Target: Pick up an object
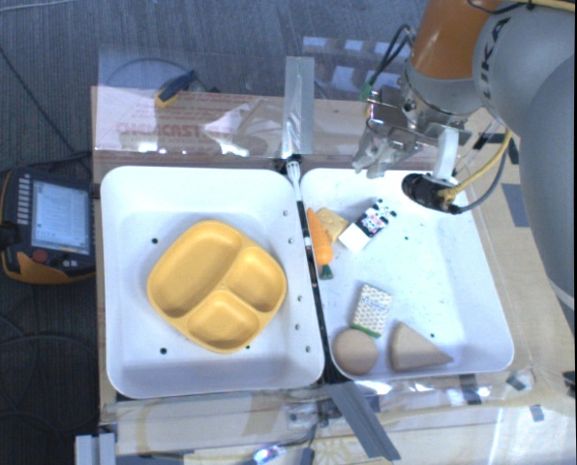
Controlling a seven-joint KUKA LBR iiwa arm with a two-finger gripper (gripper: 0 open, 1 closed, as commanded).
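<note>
The gripper (pixel 378 159) hangs above the right bin's (pixel 482 289) far edge; I cannot tell its grip. Nothing is picked yet. The toys, like the carrot (pixel 319 242), lie inside.

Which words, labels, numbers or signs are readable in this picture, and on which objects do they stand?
No text can be read with certainty.
Cardboard panel behind the bins: faint reddish print, too blurred.
Handheld pendant screen: too small.
Small black-and-white box: markings, illegible.
</note>
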